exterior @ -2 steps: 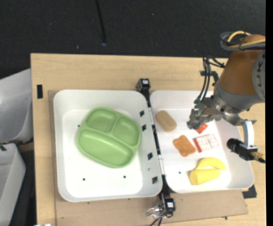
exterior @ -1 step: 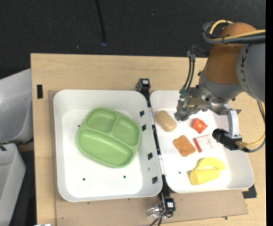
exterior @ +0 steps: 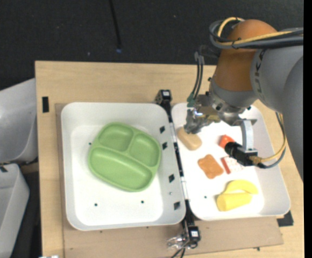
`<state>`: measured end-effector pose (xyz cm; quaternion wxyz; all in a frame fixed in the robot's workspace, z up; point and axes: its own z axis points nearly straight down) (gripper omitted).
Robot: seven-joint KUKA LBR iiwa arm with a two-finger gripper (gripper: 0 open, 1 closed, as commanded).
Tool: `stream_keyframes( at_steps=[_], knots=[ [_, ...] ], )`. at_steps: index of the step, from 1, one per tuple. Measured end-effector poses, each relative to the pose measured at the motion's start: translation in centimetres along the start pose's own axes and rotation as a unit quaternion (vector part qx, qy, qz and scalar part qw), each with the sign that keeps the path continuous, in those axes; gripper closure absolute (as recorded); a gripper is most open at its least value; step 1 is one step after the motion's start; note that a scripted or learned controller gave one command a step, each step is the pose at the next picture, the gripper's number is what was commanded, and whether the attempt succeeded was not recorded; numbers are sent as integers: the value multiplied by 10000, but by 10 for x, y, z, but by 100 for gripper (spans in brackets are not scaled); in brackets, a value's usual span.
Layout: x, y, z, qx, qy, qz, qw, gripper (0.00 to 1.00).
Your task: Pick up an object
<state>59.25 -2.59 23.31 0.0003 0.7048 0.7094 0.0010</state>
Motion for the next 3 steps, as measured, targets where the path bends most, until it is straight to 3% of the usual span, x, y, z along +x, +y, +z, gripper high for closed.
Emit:
stream_keyframes(
  at_steps=[2, 3],
  knots=[
    [96, 45, 14, -4, -3, 5, 10000, 100],
    [93, 44, 14, 6, -9, 20, 10000, 0]
  ],
)
